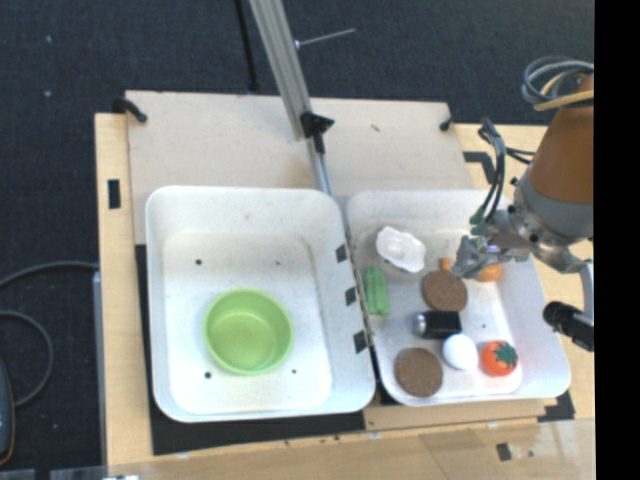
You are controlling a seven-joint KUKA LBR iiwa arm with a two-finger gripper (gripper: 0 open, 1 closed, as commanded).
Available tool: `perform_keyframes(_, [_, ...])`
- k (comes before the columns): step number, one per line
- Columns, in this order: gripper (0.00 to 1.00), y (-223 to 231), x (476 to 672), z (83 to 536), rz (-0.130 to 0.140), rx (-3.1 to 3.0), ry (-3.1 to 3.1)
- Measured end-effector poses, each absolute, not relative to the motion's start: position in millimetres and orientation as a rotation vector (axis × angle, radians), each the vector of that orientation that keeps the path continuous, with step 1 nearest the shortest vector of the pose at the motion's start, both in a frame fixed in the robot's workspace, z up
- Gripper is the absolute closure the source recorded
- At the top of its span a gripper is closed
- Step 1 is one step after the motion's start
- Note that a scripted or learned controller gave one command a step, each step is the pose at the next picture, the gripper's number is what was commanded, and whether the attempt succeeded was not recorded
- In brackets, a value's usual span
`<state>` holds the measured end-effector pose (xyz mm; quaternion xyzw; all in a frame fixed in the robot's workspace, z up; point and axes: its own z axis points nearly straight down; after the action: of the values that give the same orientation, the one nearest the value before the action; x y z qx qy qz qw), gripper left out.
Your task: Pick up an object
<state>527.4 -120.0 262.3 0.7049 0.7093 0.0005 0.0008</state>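
Where pincer [478, 258] hangs, orange object [487, 271] touches.

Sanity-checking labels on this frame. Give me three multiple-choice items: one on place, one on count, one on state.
1. Where is the green bowl?
A. left bin
B. right bin
C. on the bench outside the bins

2. How many brown discs lie in the right bin?
A. one
B. two
C. four

3. How does the green bowl sit?
A. upside down
B. on its side
C. upright, mouth up

Answers:
1 A: it sits on the floor of the left bin.
2 B: one disc below the gripper, another disc near the front rim.
3 C: its hollow inside faces the camera.
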Motion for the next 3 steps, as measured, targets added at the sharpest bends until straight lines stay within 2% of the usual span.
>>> perform_keyframes(2, [1.00,-27.1,556.9,244.3,0.001,2.213,2.227])
perform_keyframes(3, [1.00,25.9,563.0,253.2,0.002,2.218,2.225])
